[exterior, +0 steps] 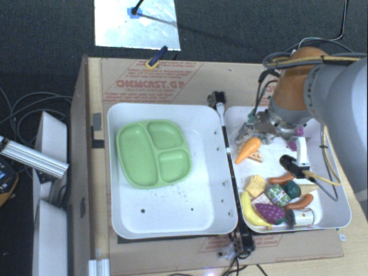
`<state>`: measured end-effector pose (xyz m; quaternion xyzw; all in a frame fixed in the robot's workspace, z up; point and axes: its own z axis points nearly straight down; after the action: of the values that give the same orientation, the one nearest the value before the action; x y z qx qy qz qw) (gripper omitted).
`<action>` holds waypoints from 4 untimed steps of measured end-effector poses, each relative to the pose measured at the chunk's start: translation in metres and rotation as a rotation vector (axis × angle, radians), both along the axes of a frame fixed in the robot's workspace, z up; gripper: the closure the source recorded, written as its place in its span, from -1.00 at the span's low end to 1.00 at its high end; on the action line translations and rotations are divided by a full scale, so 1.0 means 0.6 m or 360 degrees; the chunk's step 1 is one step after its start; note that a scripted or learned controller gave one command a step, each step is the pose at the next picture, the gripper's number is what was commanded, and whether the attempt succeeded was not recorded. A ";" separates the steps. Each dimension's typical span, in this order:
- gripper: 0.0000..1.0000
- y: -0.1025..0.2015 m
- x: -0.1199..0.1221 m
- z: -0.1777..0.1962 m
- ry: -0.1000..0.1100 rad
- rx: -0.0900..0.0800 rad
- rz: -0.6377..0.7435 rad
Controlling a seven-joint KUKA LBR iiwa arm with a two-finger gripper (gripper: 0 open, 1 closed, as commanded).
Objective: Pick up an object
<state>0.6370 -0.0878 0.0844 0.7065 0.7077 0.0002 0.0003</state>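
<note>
bench (172, 76): brown cardboard-covered top, sitting centre frame, carrying both bins.
arm (339, 91): reaching in from the right edge, grey body with the orange band in the upper right, wrist angling down over the right bin's upper part.
left bin (167, 217): lying centre-left, holding the green divided plate (154, 153) in its upper left part.
right bin (339, 211): sitting right of centre, toy food piling in its lower half.
gripper (253, 132): hanging low over the right bin's upper left corner, just above the carrot; grip state: can't tell, hardware is blocking it.
carrot (248, 149): orange, lying tilted just below the gripper, touching or nearly touching it; can't tell which.
other candidates: banana (248, 207), grapes (270, 213), corn (256, 184), all clustering lower in the right bin.
step: looking like approach/descent onto the carrot; nothing visibly lifted.
next move: centring over the carrot body, lining the jaws across its narrow width, closing, then lifting straight up clear of the bin wall.
</note>
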 end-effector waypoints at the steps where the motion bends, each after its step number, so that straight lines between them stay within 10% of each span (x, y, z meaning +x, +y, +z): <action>1: -1.00 0.001 -0.001 0.000 0.0000 0.0001 0.0000; 2: -1.00 0.004 -0.007 0.003 0.0000 0.0001 -0.0001; 3: 1.00 0.004 -0.006 0.021 -0.0003 0.0001 0.0002; 4: 1.00 0.058 -0.055 0.244 -0.0008 -0.0001 0.0005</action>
<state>0.6038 -0.0532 0.2309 0.7055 0.7087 0.0018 0.0023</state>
